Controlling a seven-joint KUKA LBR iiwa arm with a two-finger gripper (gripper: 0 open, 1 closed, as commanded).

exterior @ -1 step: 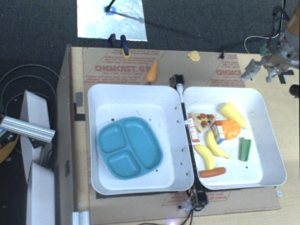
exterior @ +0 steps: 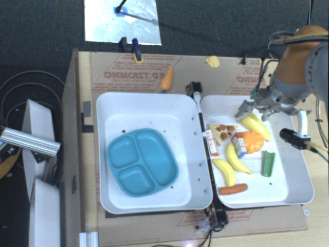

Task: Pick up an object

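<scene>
Camera view, looking down at a slant, has two shallow white bins side by side on a cardboard-lined bench (exterior: 149, 68). Left bin (exterior: 118, 107) holds a blue divided plate (exterior: 142, 161) with three compartments, lying flat near the bin's middle. Right bin (exterior: 298, 176) holds a cluster of toy foods: a pizza slice (exterior: 224, 133) near the dividing edge, a small white and red packet (exterior: 211, 142) just beside it, an orange pepper-like piece (exterior: 252, 141) in the middle, a yellow banana (exterior: 256, 126) above it near the far wall, two more bananas (exterior: 230, 164) lying close together below, a green cucumber-like piece (exterior: 268, 163) towards the right, and a red sausage (exterior: 232, 190) near the front wall. The grey arm (exterior: 298, 60) with its orange band comes in from the right, and the gripper (exterior: 253, 108) hangs at the far end of the right bin, just above and beside the upper yellow banana. Its metal fingers (exterior: 244, 108) point down and leftward, and whether they are spread or pressed together cannot be told; nothing is seen between them. An orange carrot (exterior: 166, 79) lies on the cardboard beyond the left bin, outside both bins, and a small yellow item (exterior: 213, 62) sits further along the same strip.
</scene>
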